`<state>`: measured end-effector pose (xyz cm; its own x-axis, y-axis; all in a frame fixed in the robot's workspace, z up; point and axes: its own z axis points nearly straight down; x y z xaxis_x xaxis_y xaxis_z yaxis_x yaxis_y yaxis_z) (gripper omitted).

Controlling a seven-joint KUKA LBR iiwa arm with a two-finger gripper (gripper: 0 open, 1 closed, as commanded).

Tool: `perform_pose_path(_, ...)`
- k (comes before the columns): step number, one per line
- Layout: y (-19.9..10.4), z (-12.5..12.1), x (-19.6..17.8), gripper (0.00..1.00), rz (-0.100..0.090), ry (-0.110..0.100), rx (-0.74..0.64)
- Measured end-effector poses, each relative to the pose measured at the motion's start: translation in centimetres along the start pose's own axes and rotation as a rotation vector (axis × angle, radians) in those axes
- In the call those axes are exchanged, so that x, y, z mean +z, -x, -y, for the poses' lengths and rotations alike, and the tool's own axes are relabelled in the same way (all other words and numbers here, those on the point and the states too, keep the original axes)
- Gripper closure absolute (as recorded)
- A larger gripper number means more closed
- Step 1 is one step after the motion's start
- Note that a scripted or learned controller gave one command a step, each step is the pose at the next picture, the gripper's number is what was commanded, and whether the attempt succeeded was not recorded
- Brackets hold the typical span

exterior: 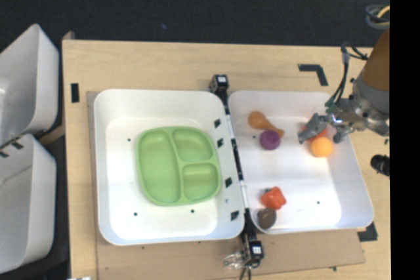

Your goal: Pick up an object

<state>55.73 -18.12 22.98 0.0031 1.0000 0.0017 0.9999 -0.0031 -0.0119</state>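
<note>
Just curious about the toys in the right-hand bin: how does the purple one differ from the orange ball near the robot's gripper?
The purple toy is darker and sits mid-bin, touching a tan pear-shaped piece; the orange ball is brighter and lies further right. The purple toy lies apart from the arm, while the orange ball sits right beneath the gripper. Both are small, roundish, similar in size, and rest in the right bin.

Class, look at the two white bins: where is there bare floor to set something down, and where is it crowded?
Right bin: a bare patch between the orange ball and the red toy, out to the near right corner. Its far side is crowded: drumstick, purple ball, pincer. Left bin: a bare strip around the green tray.
</note>
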Motion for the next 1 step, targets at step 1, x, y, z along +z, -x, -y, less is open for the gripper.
perform_pose_path(1,-0.05,-0.25,-0.74,0.00,0.003,0.013,-0.004)
